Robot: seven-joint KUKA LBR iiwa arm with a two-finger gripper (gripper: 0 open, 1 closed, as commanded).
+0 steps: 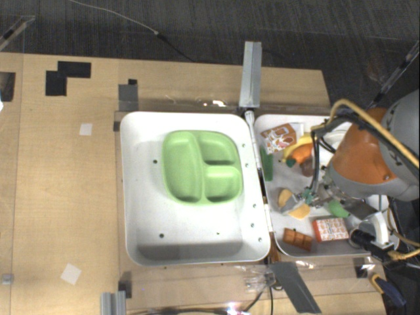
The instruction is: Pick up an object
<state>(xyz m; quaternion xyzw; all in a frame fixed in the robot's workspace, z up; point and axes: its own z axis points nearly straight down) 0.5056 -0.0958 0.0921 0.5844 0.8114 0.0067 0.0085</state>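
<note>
Camera view: arm (pixel 367 156) low in right bin (pixel 279 235), gripper (pixel 314 199) down among small items, just beside yellow wedge-shaped piece (pixel 300 210) and green piece (pixel 338 209). Cannot tell gripper opening; nothing visibly held. Brown block (pixel 298 239), red-and-white box (pixel 330 228), banana-like piece (pixel 298 151) lie near. Left bin (pixel 141 176) carries green divided tray (pixel 200 166). Judgement: pick not yet done; grasp and lift remain.

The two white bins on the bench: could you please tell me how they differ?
The left bin holds one green divided tray; the right bin holds many small items, such as a brown block and a red box. The arm reaches over the right bin, not the left bin. Both are shallow and white.
</note>
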